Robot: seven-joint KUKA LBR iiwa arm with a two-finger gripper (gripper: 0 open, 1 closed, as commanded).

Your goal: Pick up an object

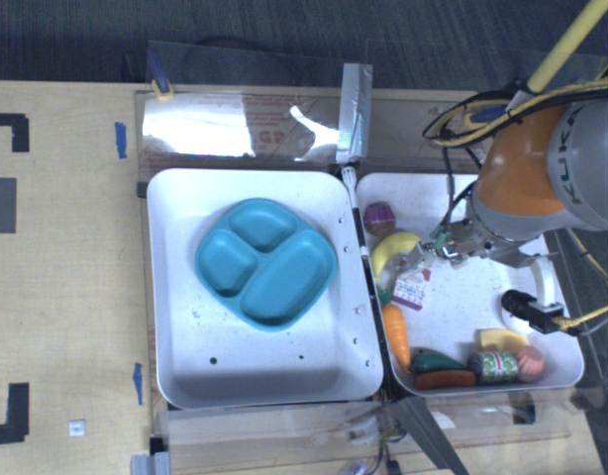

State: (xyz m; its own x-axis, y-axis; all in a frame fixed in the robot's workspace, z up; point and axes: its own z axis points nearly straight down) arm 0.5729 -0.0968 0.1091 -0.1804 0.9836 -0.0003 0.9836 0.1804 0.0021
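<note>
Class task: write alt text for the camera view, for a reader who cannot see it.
A grey arm's gripper hovers over the right bin beside a banana, carrot and other toy foods. The left bin holds a blue divided plate.

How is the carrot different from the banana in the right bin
The carrot is orange with a green top; the banana is pale yellow. The carrot is straight and lies lengthwise along the bin's left wall, nearer the front; the banana is curved and sits farther back, just below the purple item. The banana looks thicker than the carrot. Both lie flat in the right bin, close to its left wall, and look like toy food.
</note>
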